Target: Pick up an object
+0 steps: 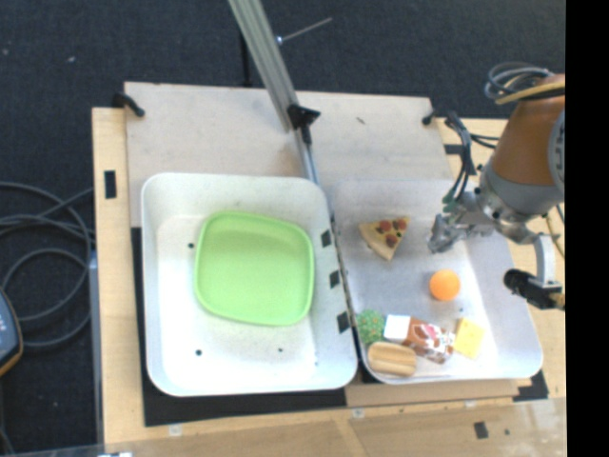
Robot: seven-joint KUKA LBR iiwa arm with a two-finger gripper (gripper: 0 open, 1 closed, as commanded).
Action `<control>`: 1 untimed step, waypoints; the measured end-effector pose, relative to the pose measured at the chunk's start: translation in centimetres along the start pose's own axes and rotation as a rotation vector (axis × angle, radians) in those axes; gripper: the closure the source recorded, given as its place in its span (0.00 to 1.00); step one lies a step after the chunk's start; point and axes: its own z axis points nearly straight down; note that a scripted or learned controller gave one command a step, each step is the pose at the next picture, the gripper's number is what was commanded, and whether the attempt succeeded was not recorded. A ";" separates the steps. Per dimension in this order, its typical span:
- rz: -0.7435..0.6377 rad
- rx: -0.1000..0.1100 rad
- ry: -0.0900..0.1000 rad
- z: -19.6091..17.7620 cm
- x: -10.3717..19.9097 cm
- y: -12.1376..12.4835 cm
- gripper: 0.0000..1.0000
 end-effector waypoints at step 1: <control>0.000 0.000 0.000 -5.3 -0.1 0.1 1.00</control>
